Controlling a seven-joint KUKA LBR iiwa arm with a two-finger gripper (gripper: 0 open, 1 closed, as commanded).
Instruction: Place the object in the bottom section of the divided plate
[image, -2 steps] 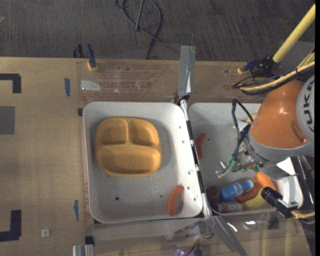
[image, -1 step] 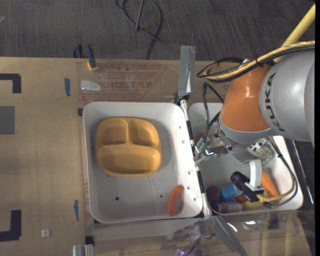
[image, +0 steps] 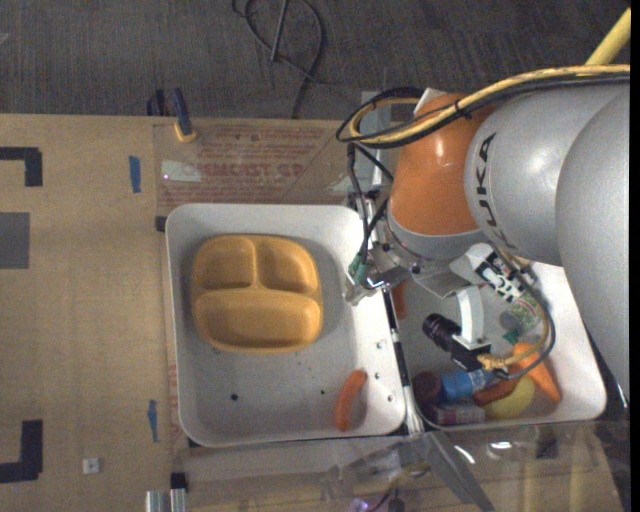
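- The object I judge to be mine to move is the orange carrot-like piece, lying in the left bin near its lower right corner, just beside the bin wall.
- It is long, slim and slightly curved, a smooth orange. It looks like a toy vegetable, so probably light, stiff and a little slippery.
- I would take it across the middle of its length, where it is narrow enough to pinch and won't swing.
- The wall beside it leaves little room for a finger on that side.
- The yellow divided plate sits upper left in the same bin, well apart from the piece; its wide bottom section faces the carrot.
- My gripper hangs at the bin's right wall; I cannot tell its state.
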